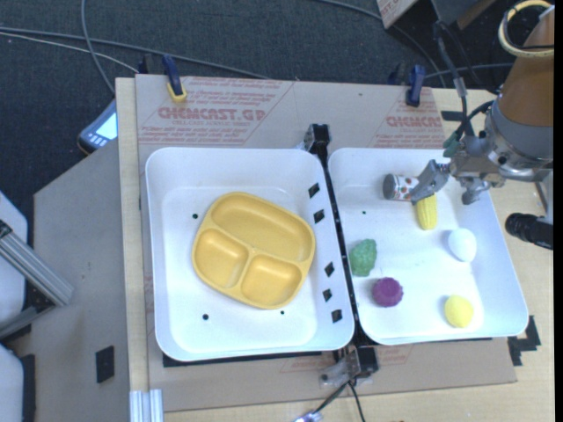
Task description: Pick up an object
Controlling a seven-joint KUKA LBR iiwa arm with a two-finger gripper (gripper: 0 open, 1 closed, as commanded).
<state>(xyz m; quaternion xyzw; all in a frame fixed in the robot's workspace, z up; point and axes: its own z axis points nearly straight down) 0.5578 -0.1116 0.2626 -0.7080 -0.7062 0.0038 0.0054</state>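
The corn cob point(427, 211) — a small yellow piece — lies in the right bin point(493, 323), toward that bin's far edge, and we take it as the likeliest target because it sits closest to the gripper point(450, 183). Its long axis runs roughly from the bin's far side toward the near side, tilted only a little. The gripper hangs just above and slightly right of the cob's far end; one grey finger point(433, 179) reaches down on the cob's left and the other point(471, 192) sits to its right. We judge the jaws to be spread, with nothing between them — the cob lies below the gap, not in it.

Just left of the cob's far end rests a small can point(400, 185), lying on its side and very near the left finger, so we would expect some risk of clipping it on descent. Other pieces lie farther from the cob: a white egg point(462, 244) just to its near right, a green lump point(363, 255), a purple ball point(387, 291) and a lemon point(458, 309). The left bin point(167, 236) holds a yellow divided tray point(253, 249).
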